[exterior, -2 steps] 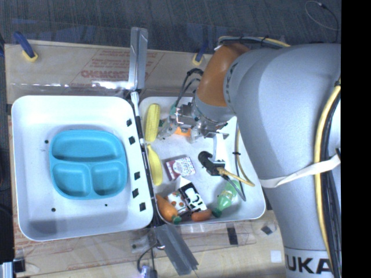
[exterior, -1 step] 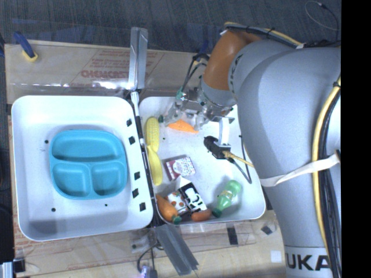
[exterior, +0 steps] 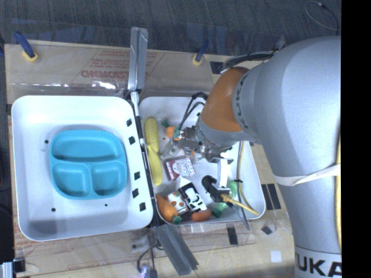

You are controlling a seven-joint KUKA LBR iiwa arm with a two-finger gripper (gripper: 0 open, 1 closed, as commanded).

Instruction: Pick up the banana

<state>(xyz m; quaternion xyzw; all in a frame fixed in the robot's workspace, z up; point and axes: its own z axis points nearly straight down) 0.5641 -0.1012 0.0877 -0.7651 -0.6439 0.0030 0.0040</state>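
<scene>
On the left I see the left bin [exterior: 23, 155], with a blue divided tray [exterior: 88, 162] lying flat near its middle. A row of black clips [exterior: 137, 172] runs along the wall where the two bins meet.

Just right of that wall, in the right bin [exterior: 255, 172], an ear of corn [exterior: 151, 131] lies lengthwise at the far left. The banana [exterior: 155, 165] lies just below it, hugging the bin's left wall, its long axis running toward me. It sits on the bin floor, apart from the arm.

Beside the banana I make out a dark red packet with a white label [exterior: 179, 168]. Nearer the front edge there is an orange fruit [exterior: 164, 208], a black-and-white patterned block [exterior: 191, 197] and a carrot-like piece [exterior: 201, 215], all crowded together.

The end effector [exterior: 194, 139] hangs over the middle of the right bin, near the corn's upper end but right of the banana. Cables and the wrist hide its tips, so I cannot tell how it is set. The orange band [exterior: 223, 103] sits above it, and the grey arm [exterior: 295, 114] covers the right of the tabletop [exterior: 75, 68].
</scene>
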